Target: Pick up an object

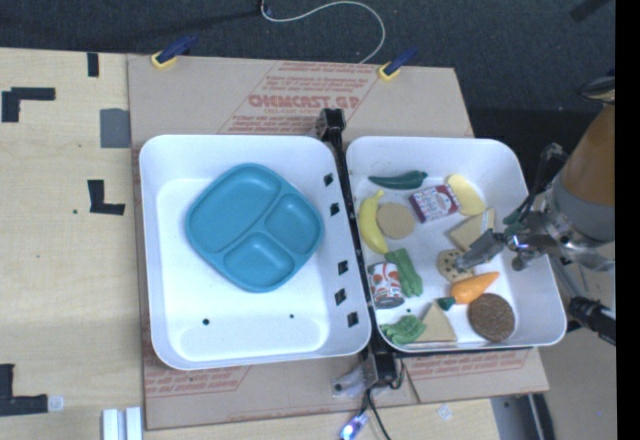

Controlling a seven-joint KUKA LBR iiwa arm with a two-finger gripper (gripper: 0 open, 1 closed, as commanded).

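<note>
— Over the right bin, where is the arm?
— I see it reaching from the right, gripper low above the cheese wedge.
— Grip state?
— Cannot tell. The carrot lies just below, unheld.

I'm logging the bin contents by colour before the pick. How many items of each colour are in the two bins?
Blue: 1, the blue sectioned plastic plate.
Green: 3, the dark green pepper, the green pod, the leafy green piece.
Yellow: 2, the yellow banana, the yellow lemon.
Orange: 1, the orange carrot.
Brown: 1, the round brown patty.
Total: 8; other items unclear.
</note>
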